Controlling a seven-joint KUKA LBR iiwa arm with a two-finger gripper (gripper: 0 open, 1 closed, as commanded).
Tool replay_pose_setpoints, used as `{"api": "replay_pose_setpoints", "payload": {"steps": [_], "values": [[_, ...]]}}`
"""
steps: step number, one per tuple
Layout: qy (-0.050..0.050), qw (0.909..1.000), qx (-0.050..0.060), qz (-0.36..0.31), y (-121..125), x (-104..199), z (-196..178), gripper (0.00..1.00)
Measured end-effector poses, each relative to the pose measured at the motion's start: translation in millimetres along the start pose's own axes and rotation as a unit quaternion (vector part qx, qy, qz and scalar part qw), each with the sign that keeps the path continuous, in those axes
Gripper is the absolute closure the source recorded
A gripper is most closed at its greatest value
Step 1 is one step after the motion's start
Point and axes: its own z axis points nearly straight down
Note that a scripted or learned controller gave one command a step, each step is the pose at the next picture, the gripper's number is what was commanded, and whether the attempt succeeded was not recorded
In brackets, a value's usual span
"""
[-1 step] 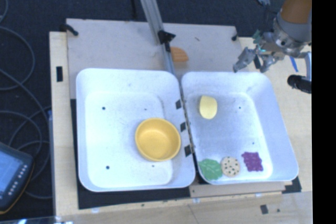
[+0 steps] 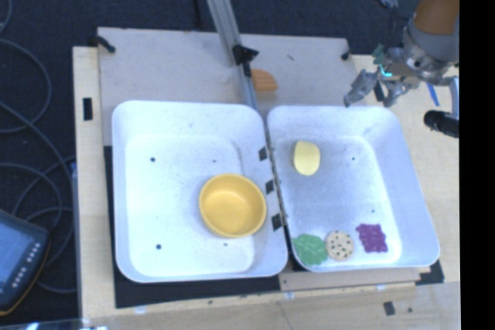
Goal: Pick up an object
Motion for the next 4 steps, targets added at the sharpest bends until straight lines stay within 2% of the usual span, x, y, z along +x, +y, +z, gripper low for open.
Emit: {"api": "replay_pose_setpoints", "payload": {"steps": [1,2,3,4], "values": [[0.001,1.0000,0.002,0.002,4.9,-9.6,53.6,0.00],[0.001,1.0000,0.002,0.002,-3.1,-4.9,111.5,0.00],[0.000,1.0000,0.002,0.001,-3.8,-5.6,148.8,0.00],[-0.002,1.0000,-0.002,0.000,-1.6,-7.1,133.6,1.00]]}}
